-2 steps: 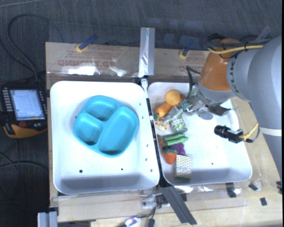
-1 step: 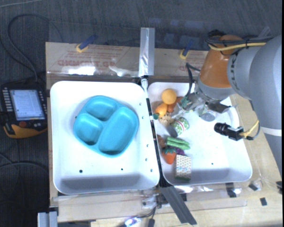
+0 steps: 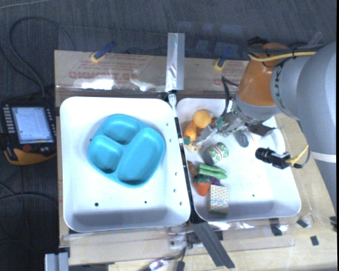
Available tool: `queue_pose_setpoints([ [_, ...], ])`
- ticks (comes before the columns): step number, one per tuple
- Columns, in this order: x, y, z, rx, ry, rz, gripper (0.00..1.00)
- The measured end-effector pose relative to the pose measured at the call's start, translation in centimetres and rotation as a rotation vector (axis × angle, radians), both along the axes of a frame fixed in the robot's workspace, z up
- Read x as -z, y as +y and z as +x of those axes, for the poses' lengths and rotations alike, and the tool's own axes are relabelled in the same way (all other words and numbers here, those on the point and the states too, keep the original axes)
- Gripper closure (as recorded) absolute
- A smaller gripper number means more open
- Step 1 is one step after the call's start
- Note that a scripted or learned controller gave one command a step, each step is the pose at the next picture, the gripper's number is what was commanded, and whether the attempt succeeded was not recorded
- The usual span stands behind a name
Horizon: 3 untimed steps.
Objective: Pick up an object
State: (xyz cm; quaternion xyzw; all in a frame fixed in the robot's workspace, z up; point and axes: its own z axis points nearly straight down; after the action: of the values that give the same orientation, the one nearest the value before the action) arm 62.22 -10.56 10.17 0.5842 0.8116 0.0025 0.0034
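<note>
Off the bench's left edge, on dark carpet, lies a black and orange handheld control pendant with a lit screen (image 3: 27, 127). On the bench itself, the left shallow white plastic bin (image 3: 73, 168) carries a bright blue three-compartment plastic tray (image 3: 126, 149), which sits near the bin's middle, tilted a little, well apart from the bin's near edge. A silver metal strip (image 3: 175, 55) runs from the bench's far edge down to the divide between the two bins. The right shallow white plastic bin (image 3: 271, 191) carries a cluster of small things along its left wall: a round orange toy fruit (image 3: 201, 118) near the far left corner, a smaller orange-yellow piece (image 3: 190, 133) just beside it against the wall, a green and white rounded can-like object (image 3: 217, 152) toward the bin's middle, a green pod-shaped toy vegetable (image 3: 212, 171) below that, a small orange and red toy carrot (image 3: 201, 184) touching the vegetable's near side, and a speckled beige block (image 3: 218, 199) close to the near edge. The claw (image 3: 214, 131) hangs low over the far left part of this bin, between the orange fruit and the green and white can; whether it is apart or together I cannot tell. The grey arm with its orange band (image 3: 257, 83) reaches in over the bench's right edge.
</note>
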Motion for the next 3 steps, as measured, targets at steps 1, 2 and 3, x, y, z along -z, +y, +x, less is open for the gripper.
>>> queue_pose_setpoints([
  [1, 0.7, -1.2, -4.7, 0.053, -0.017, -0.001, 0.00],
  [2, -0.1, -0.9, -4.6, 0.047, -0.012, 0.005, 1.00],
  [3, -7.8, 2.9, 4.6, 0.153, 0.014, -0.004, 1.00],
])
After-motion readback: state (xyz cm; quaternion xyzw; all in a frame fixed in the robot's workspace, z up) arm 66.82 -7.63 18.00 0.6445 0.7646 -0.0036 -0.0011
